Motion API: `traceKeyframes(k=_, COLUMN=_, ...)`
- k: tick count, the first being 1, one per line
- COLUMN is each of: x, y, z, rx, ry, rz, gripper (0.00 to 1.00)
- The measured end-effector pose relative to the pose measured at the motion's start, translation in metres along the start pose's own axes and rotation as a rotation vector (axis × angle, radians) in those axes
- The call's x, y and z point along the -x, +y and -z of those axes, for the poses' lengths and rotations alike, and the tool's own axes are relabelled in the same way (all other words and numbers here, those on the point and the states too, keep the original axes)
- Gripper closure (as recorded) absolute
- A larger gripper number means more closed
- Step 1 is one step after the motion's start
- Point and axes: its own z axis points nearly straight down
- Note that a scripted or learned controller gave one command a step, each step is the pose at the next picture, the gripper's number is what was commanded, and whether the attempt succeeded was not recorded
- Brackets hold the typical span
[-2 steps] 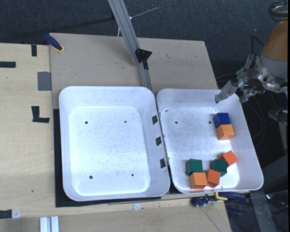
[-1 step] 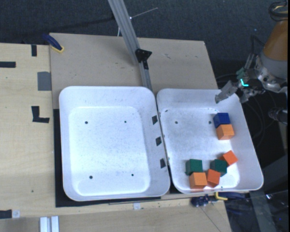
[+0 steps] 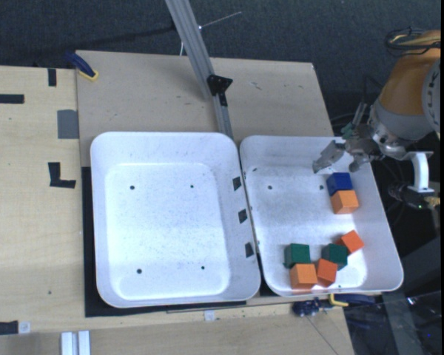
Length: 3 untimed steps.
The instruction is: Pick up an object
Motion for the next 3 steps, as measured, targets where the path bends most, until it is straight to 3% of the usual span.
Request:
traceKeyframes(k=1, x=-0.002, y=-0.004, z=-0.044, rx=0.001, ry=-0.001, rz=-0.001, gripper=0.0)
traceKeyframes(k=2, x=0.0, y=0.001, z=-0.061, rx=0.023, ry=-0.009, rz=-0.001, gripper=0.0)
traceKeyframes(k=3, x=0.0, y=0.001, z=-0.053, rx=0.024, ry=-0.011, rz=0.001, gripper=1.0)
